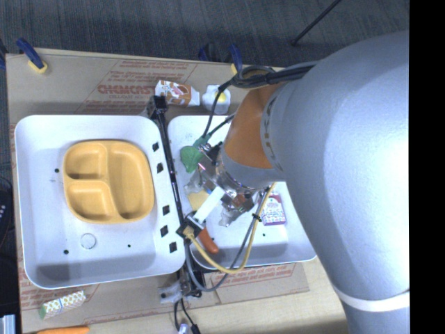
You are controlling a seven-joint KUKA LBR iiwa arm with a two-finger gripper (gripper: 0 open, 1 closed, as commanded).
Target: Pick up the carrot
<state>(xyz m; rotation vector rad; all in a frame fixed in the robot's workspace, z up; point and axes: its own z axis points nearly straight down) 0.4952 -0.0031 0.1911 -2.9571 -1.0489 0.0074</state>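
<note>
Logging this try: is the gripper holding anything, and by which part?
Cannot be told. The gripper is low in the right bin among clutter, its tips hidden. The carrot lies apart, at the bin's near-left corner.

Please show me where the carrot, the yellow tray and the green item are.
carrot point(206, 242): camera view, on its orange body near the right bin's front-left corner.
yellow tray point(108, 181): camera view, on its central divider.
green item point(190, 157): camera view, on its visible middle.
</note>
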